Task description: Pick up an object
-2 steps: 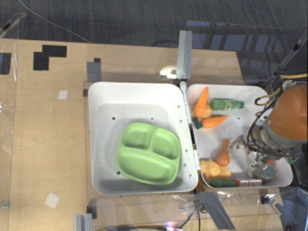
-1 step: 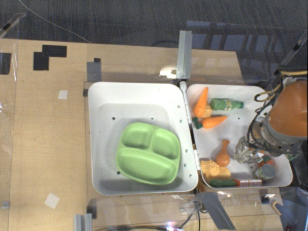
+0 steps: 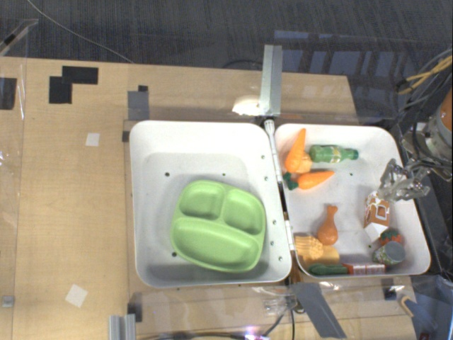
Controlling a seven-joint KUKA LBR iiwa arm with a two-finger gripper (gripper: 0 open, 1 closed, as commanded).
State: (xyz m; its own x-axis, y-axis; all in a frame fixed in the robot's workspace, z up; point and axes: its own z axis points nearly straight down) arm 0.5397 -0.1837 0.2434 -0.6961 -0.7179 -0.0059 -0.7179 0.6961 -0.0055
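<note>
My gripper hangs over the right edge of the right bin, with the arm coming in from the right. Just below it, toward the front, lies a small brown and white carton; I cannot tell whether the gripper touches it. Further left in that bin are two orange carrots, a green bottle lying on its side and a brown drumstick. Nothing shows in the gripper's grasp.
Along the right bin's front wall lie a yellow ridged piece, a green and red stick and a small round can. The left bin holds a green divided plate. A metal post stands behind the bins.
</note>
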